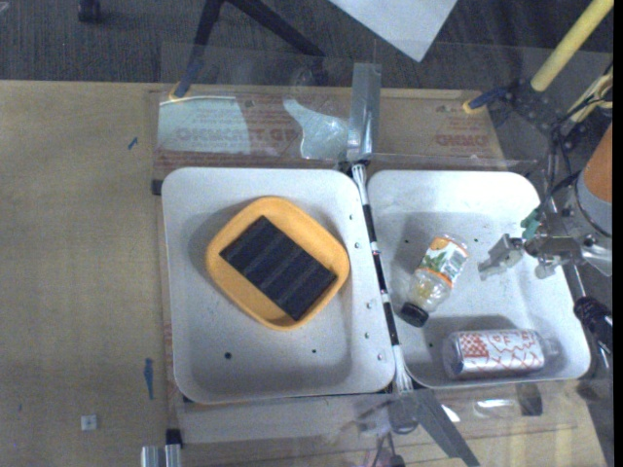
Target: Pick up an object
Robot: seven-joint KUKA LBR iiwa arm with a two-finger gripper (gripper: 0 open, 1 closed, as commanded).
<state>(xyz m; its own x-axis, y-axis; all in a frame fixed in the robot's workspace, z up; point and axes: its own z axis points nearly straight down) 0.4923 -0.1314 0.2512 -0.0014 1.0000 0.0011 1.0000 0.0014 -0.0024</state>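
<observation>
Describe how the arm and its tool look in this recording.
The tool is pale grey metal with a small green spot near its base, on a slim bracket-like mount. Thin dark cables run beside it. At the right edge, the arm shows an orange band above a grey body.

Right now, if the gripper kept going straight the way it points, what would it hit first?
Likely the bottle. The gripper points left across the right bin, and the bottle lies next in that line. Its height above the bin is unclear, so it might pass over.
</observation>
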